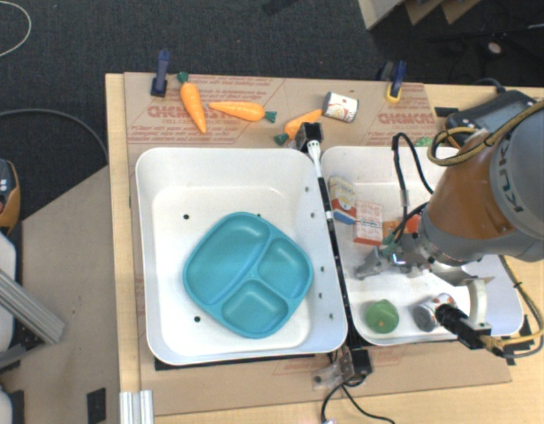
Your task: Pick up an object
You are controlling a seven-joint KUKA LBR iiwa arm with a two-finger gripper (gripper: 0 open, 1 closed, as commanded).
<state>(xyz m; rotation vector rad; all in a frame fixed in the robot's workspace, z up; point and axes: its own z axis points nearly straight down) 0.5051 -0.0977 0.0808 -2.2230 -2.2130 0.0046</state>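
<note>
The right bin (343,162) holds a green round fruit (380,315) near its front edge. A small grey and red item (428,313) lies just right of the fruit. Further back lie a white and red carton (368,222) and a white packet (343,198). My gripper (378,262) hangs over the middle of this bin, just in front of the carton and behind the green fruit. It points left from the grey and orange arm (471,210). The arm's bulk hides the bin's right half.
The left bin (157,237) holds a teal divided plate (247,273). Behind the bins lie three toy carrots (192,105) (238,110) (299,124) and a small white can (341,107). A black-handled tool (313,141) rests on the divider. Blue clamps (161,72) (396,79) grip the back edge.
</note>
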